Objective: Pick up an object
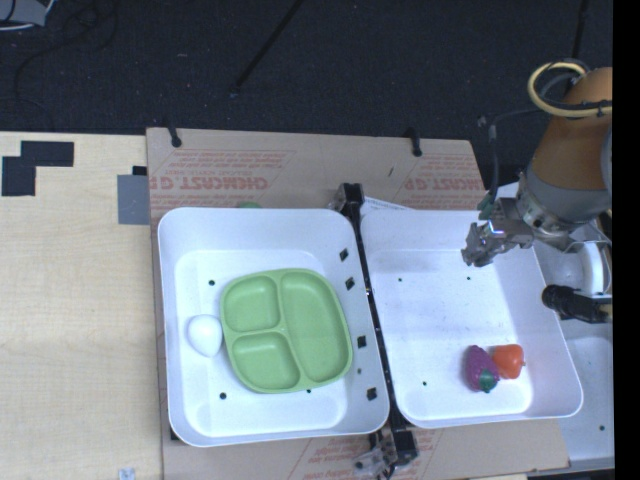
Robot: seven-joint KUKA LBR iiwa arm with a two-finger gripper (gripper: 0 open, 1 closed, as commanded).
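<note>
In the right bin (440, 408), near its front right corner, a purple toy (479, 367) and an orange toy (508, 360) lie touching each other. My gripper (481, 245) hangs over the far right part of that bin, well behind the two toys, with nothing visible between its fingers. In the left bin (190, 238) lies a green divided plate (285, 329), and a white egg-shaped object (205, 334) rests just left of it.
A black divider (366, 318) runs between the two bins. Cardboard (300, 168) lies under and behind them. A black handle-like part (575, 303) juts in at the right edge of the right bin. The arm's grey body (565, 183) rises at the right.
</note>
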